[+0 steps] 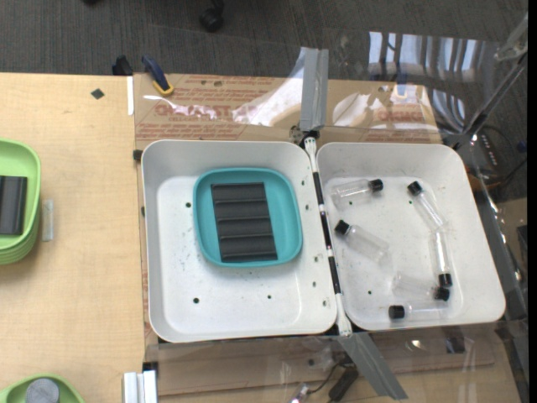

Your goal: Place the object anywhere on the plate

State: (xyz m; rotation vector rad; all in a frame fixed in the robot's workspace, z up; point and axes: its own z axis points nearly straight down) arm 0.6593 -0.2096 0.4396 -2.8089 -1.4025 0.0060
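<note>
I'm looking at two bins sitting side by side: the left bin (168,292) is carrying the teal plate (247,217), the right bin (470,225) is holding clear vials (359,189) lying scattered. My gripper's state: can't tell.

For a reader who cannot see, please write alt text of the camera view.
Two shallow white bins sit side by side: the left bin holds a teal plate with a dark ridged insert, and the right bin holds several clear tubes with black caps, scattered apart.
</note>
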